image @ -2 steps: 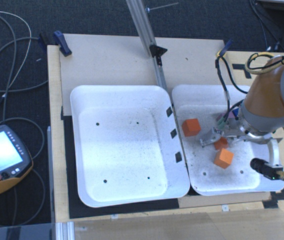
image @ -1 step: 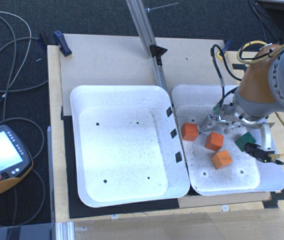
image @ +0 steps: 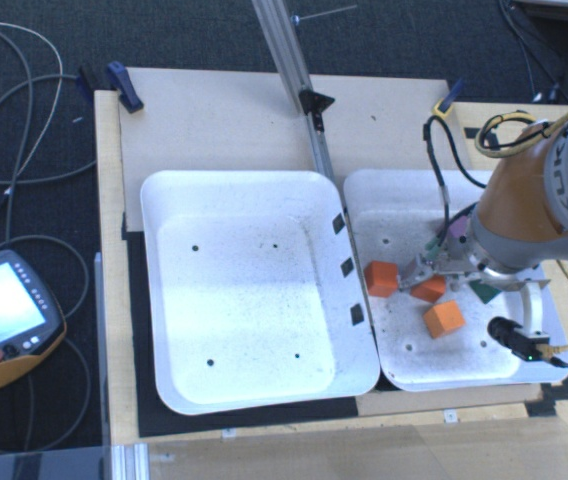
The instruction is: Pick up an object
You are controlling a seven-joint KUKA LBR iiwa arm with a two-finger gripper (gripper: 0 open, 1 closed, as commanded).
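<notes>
Partly hidden by the arm [image: 524, 208], the end effector [image: 434, 268] nears an orange block [image: 428, 290], finger state unclear.

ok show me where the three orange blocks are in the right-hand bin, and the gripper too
leftmost orange block [image: 382, 278], camera view, its top face.
middle orange block [image: 429, 290], camera view, its visible top, right by the gripper.
lower orange block [image: 445, 318], camera view, its top face.
gripper [image: 432, 264], camera view, its tip above the middle block.
</notes>
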